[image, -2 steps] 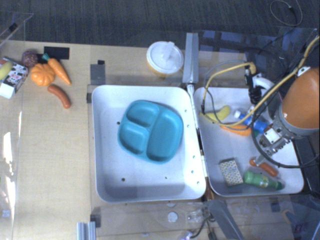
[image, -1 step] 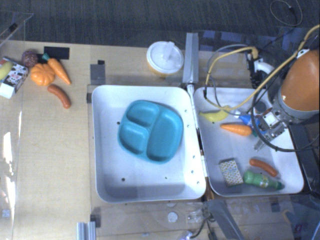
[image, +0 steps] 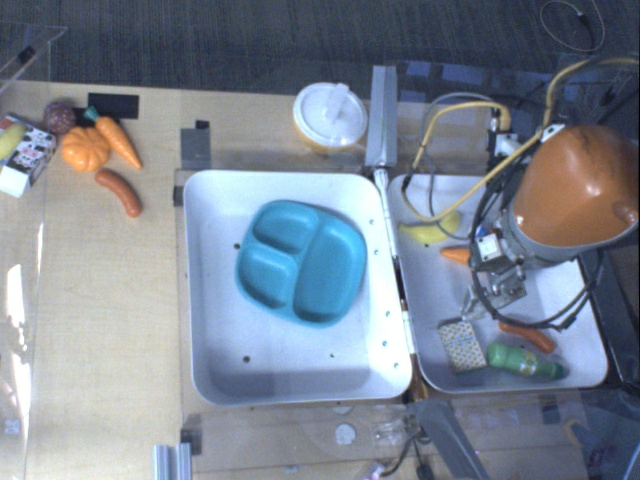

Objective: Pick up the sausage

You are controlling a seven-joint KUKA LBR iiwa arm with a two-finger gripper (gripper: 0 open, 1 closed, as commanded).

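Observation:
A red-orange sausage (image: 528, 336) lies in the right bin (image: 590, 363), near its front right. My gripper (image: 497, 290) hangs under the orange-banded wrist (image: 575, 188), just above and to the left of the sausage, with its tip partly lost among cables. Nothing shows between the gripper and the sausage. A second sausage-like red piece (image: 120, 191) lies on the bench at the far left, outside both bins.
In the right bin a green bottle (image: 522, 361) and a patterned block (image: 461, 344) lie by the sausage, with a yellow banana (image: 430, 232) and an orange piece (image: 455, 255) further back. The left bin (image: 210, 368) holds a blue divided plate (image: 302, 260). Toy vegetables (image: 95, 146) sit far left.

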